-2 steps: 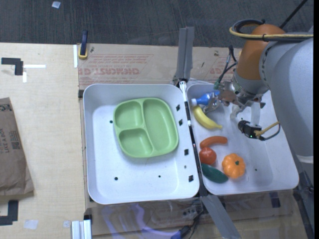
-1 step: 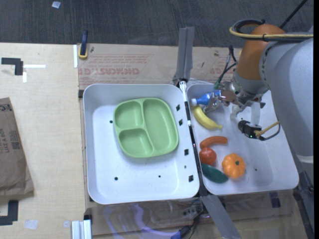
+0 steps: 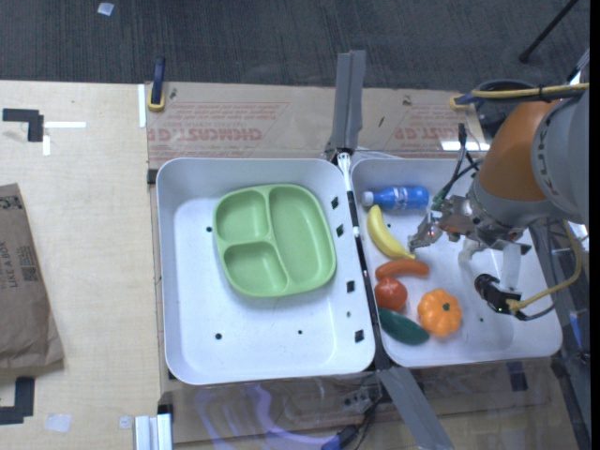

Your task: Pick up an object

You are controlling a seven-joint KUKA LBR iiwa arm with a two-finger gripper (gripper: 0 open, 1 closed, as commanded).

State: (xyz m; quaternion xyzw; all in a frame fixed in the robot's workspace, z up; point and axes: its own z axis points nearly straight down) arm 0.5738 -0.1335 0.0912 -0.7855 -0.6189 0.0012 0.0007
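This was a robotics lab. A plywood bench (image 3: pixel 75 157) carried two white bins (image 3: pixel 178 279) clamped together, with taped markers (image 3: pixel 28 125) at its left. Cables (image 3: pixel 534 293) trailed off the grey arm (image 3: pixel 553 157) at right.

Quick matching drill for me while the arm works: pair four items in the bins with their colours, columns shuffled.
Things:
1. divided plate
2. bottle
3. banana
4. small pumpkin

Colours:
A. orange
B. yellow
C. light green
D. blue

Pairs: 1-C, 2-D, 3-B, 4-A. The plate lies in the left bin; the other three lie in the right bin, where the gripper is.
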